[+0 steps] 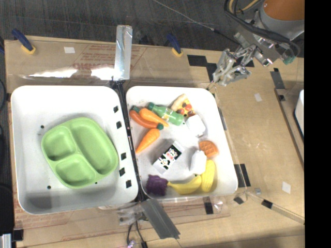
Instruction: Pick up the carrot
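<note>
On the tan counter (253, 138) I see two white bins (26, 138), black tape marks and faint unreadable red print. I can't tell the hand's (223, 76) state; carrots (148, 139) lie in the right bin.

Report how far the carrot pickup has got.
Done: nothing visible. The carrot lies in the right bin beside another carrot, touching the green bottle. In hand: the pincer hovers outside the bin's far right corner, nothing between its fingers. Left: reach in, grasp, lift.
</note>
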Robot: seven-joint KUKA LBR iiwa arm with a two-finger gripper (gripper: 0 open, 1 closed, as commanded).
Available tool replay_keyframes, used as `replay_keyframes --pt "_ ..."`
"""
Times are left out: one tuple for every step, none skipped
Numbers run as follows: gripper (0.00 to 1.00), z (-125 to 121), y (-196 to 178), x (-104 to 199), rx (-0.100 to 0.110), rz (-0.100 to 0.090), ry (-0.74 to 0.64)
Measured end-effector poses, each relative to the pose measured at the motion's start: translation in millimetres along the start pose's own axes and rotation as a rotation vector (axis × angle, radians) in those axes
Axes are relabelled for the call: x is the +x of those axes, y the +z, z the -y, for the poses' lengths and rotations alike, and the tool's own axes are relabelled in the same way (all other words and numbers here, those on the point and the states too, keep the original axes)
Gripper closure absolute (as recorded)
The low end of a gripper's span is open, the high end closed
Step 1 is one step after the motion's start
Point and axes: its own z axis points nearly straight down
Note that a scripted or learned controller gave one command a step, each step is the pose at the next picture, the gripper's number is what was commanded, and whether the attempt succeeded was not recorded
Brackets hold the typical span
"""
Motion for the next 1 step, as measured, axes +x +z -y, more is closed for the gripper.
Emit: replay_keyframes --pt "1.0 -21.7 41.1 28.9 -0.013 -0.007 -0.179"
